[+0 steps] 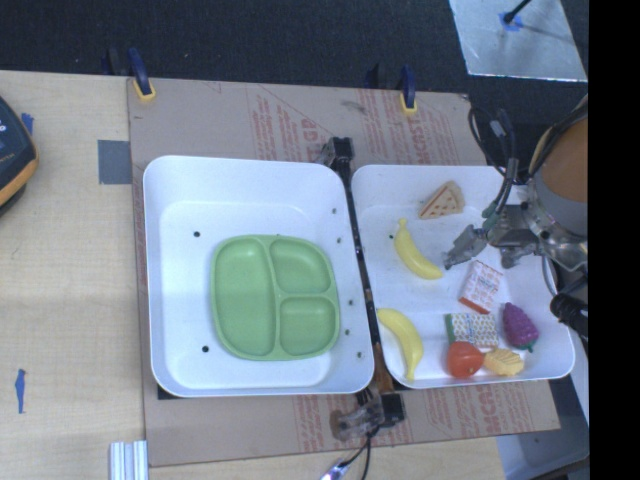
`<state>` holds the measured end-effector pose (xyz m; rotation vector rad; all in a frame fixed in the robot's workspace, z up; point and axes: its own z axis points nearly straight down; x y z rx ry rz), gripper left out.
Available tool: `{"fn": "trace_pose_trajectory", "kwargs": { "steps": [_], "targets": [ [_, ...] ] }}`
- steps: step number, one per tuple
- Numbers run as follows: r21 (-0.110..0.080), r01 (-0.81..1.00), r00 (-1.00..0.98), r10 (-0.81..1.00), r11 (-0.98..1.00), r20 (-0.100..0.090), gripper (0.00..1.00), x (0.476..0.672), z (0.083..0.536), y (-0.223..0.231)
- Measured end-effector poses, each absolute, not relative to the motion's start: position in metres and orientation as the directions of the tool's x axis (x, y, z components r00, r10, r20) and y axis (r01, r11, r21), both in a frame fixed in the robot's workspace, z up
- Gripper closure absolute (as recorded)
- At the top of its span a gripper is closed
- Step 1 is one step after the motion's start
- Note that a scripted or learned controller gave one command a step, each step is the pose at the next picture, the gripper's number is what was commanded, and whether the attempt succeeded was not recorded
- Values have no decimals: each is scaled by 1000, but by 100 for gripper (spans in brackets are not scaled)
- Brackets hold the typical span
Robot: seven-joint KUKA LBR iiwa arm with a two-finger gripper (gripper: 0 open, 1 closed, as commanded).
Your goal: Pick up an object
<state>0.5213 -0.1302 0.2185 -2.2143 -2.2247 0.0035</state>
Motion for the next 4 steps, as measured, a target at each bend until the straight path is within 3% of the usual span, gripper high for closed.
{"fn": "trace_pose_trajectory", "kwargs": {
  "steps": [2, 4],
  "targets": [
    [-4, 1000, -4, 1000, 4, 0, 0, 656, 91, -132],
    [-6, 1000, -7, 1000, 7, 0, 0, 652, 92, -99]
  ]
}}
